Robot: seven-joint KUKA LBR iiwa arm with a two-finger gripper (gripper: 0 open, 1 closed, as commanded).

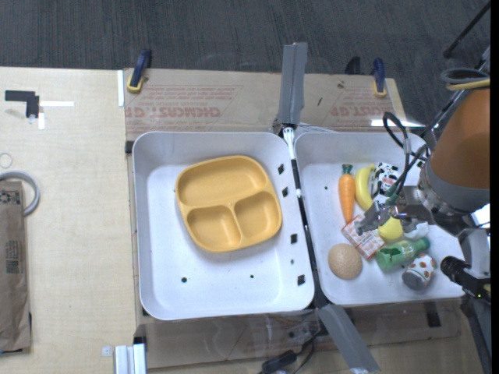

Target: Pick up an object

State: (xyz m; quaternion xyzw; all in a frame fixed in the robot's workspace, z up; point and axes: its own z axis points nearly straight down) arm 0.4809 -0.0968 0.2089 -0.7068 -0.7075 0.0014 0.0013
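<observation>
My gripper (392,215) hangs low in the right bin (320,209), reaching in from the right. Directly under it lies a small yellow object (390,229), partly covered by the gripper. Touching that object on the left is a red and white packet (363,237). An orange carrot (346,197) and a yellow banana (363,187) lie side by side at the bin's middle. A black and white spotted item (383,181) sits behind the gripper. A green bottle (401,253), a tan ball (345,261) and a spotted cup (419,272) rest near the front.
A yellow divided plate (228,202) lies in the left bin (156,271). A grey divider post (293,84) stands behind the two bins. The arm's orange band (472,142) rises over the right bin's right edge.
</observation>
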